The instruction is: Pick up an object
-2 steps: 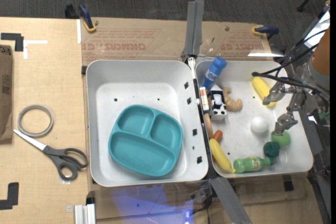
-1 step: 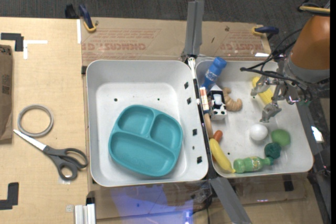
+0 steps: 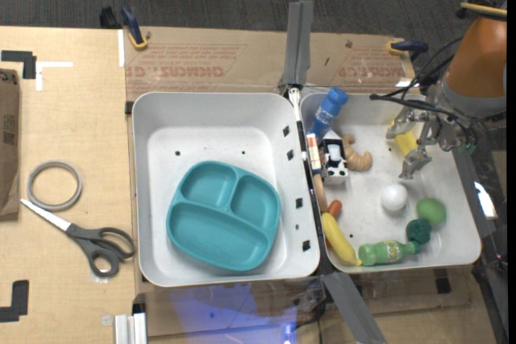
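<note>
My gripper (image 3: 417, 147) hangs over the right bin (image 3: 461, 197) near its far right corner, below the arm's orange band. A small yellow block (image 3: 405, 142) lies right against the gripper's left side; whether it is held is unclear. A white ball (image 3: 394, 198) sits just below the gripper. A green ball (image 3: 431, 211), a dark green lump (image 3: 418, 231) and a green bottle (image 3: 385, 252) lie along the near right. A blue bottle (image 3: 329, 109), a black-and-white cow toy (image 3: 334, 158) and a tan piece (image 3: 359, 160) are at the bin's left.
A banana (image 3: 339, 238) and a red piece (image 3: 334, 208) lie by the right bin's left wall. The left bin (image 3: 153, 125) holds a teal divided plate (image 3: 224, 213). Scissors (image 3: 89, 238) and a tape roll (image 3: 54, 184) rest on the bench at left.
</note>
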Tool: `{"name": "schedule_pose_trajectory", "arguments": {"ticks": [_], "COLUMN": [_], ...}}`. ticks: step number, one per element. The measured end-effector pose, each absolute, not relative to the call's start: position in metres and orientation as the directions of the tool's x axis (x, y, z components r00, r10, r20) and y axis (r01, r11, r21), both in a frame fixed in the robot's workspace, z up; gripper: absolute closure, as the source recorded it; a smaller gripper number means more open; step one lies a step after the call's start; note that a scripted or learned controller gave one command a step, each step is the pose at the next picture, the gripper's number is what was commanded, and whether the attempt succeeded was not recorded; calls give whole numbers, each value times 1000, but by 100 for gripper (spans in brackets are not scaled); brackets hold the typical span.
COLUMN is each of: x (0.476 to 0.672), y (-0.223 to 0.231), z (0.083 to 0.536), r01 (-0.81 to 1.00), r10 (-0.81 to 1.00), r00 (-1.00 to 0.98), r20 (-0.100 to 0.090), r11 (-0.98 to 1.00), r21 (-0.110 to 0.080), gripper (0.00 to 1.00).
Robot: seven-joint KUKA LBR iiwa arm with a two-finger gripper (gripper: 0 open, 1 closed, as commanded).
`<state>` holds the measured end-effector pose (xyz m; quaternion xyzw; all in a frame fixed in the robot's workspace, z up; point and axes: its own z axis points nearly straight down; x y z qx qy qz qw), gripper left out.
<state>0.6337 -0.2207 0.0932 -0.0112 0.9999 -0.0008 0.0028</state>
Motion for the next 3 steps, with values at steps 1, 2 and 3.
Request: {"name": "schedule_pose_trajectory", "arguments": {"ticks": [1, 2, 3], "x": [636, 636, 624], "y": [-220, -219, -220], "z": [104, 104, 94], "r01": [-25, -25, 41], "r10": [-25, -25, 41], "r00": [-1000, -1000, -999], "r20": [-12, -12, -5], "r11": [1000, 1000, 999], "r21": [-3, -3, 0], "gripper": [100, 0, 0]}}
